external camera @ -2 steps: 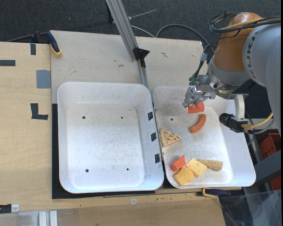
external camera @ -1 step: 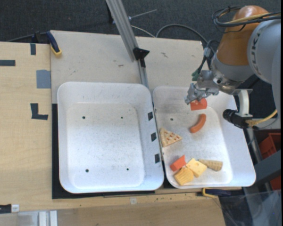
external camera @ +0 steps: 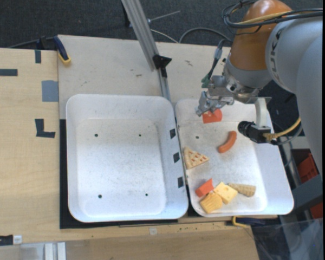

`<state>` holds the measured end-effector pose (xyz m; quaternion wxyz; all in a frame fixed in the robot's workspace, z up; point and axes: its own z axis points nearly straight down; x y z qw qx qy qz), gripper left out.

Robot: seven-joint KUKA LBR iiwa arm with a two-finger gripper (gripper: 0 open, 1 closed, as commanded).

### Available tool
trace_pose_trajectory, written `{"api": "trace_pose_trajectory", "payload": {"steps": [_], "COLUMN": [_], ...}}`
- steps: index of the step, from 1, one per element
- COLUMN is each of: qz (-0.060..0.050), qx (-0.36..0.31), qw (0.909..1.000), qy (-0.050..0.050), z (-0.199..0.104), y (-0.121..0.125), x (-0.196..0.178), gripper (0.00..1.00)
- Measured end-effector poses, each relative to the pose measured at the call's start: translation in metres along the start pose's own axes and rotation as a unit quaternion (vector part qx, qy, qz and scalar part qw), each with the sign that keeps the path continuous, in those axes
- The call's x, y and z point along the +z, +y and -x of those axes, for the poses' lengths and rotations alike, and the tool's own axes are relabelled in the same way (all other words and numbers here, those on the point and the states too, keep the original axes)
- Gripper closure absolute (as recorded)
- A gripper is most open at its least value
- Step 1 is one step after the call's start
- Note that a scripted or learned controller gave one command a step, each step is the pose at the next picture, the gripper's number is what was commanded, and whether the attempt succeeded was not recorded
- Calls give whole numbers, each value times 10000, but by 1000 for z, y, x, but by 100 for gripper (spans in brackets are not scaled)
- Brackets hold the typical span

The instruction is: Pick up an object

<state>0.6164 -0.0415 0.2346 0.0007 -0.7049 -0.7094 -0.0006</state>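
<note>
My gripper point(external camera: 209, 109) hangs over the far end of the right bin point(external camera: 271, 196), near its left wall. A small red block point(external camera: 213, 116) sits between its fingertips, and the gripper is shut on it. The block's upper part is hidden by the fingers, and I cannot tell whether it rests on the bin floor or hangs just above it. Other pieces lie in the same bin: an orange sausage point(external camera: 226, 142), a waffle wedge point(external camera: 194, 158), a red wedge point(external camera: 204, 187), two yellow cheese blocks point(external camera: 217, 196) and a tan cone point(external camera: 244, 189).
The left bin point(external camera: 119, 156) stands beside the right one. A slanted metal pole point(external camera: 143, 28) with a black clamp rises behind the bins' shared edge. A black cable connector point(external camera: 251, 130) sticks out over the right bin's far right side.
</note>
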Motion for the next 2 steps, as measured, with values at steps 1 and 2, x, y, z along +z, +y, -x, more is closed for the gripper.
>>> {"api": "trace_pose_trajectory", "payload": {"steps": [1, 2], "qz": [-10, -5], "qx": [-5, 1], "qw": [10000, 10000], "qy": [-1, -3], "z": [-61, -104], "y": [4, 14], "x": [8, 6], "gripper": [100, 100]}}
